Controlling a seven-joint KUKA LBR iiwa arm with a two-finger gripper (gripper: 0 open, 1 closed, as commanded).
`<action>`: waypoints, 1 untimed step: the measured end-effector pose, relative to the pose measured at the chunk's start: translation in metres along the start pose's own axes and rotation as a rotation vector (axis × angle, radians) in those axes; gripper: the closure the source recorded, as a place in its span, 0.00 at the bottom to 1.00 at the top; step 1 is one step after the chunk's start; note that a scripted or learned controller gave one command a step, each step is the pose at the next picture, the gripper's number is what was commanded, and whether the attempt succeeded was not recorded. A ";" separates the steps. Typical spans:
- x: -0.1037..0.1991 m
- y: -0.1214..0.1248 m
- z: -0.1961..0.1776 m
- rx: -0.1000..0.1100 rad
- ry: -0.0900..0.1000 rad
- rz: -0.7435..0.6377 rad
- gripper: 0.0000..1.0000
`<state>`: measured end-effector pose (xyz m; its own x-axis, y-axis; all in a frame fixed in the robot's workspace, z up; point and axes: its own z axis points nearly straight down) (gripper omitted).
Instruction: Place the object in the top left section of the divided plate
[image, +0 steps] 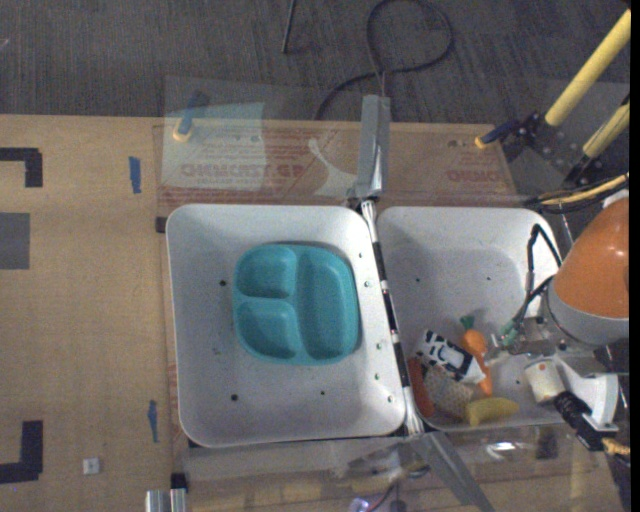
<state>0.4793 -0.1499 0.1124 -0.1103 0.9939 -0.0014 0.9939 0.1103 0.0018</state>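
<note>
The end effector (512, 338) hangs low over the right white bin (455, 250), near its right wall; whether it grips anything I cannot tell. Just left of it, small toys, an orange carrot-shaped piece (476, 350) among them, crowd the near edge. The teal divided plastic plate (297, 302) sits mid-left bin (200, 330), white floor around it.

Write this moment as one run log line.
plate: in left bin, no object | toys: in right bin | gripper: over right bin, beside toys

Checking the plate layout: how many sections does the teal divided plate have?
3: on the teal divided plate, one top left, one bottom left, one long section down the right side.
</note>
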 end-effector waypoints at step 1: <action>-0.072 -0.005 0.024 -0.007 -0.004 -0.283 1.00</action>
<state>0.4819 -0.2218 0.0887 -0.3834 0.9236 -0.0065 0.9236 0.3834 0.0077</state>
